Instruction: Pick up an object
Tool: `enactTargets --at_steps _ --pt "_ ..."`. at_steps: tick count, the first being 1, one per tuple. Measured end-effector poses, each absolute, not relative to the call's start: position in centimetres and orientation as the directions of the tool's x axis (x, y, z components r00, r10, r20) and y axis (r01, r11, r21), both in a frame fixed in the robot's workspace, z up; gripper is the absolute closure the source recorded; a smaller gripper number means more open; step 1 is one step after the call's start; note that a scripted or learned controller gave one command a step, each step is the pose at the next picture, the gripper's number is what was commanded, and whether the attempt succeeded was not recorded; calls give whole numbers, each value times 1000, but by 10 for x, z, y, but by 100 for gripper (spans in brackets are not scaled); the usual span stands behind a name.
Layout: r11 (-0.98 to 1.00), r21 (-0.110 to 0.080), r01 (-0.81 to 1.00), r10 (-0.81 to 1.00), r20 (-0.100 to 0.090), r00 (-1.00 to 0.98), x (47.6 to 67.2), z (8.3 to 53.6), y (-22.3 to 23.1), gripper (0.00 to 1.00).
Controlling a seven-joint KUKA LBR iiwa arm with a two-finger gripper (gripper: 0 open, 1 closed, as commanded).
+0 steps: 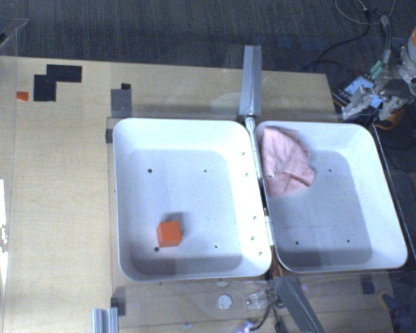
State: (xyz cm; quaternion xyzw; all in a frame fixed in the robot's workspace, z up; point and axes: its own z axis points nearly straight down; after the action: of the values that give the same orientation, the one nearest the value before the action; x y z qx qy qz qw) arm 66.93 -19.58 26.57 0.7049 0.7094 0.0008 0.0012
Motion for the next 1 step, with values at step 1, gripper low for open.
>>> enactTargets --at_steps 1 --pt "42 1 999 999 1 -42 622 119 -92 0"
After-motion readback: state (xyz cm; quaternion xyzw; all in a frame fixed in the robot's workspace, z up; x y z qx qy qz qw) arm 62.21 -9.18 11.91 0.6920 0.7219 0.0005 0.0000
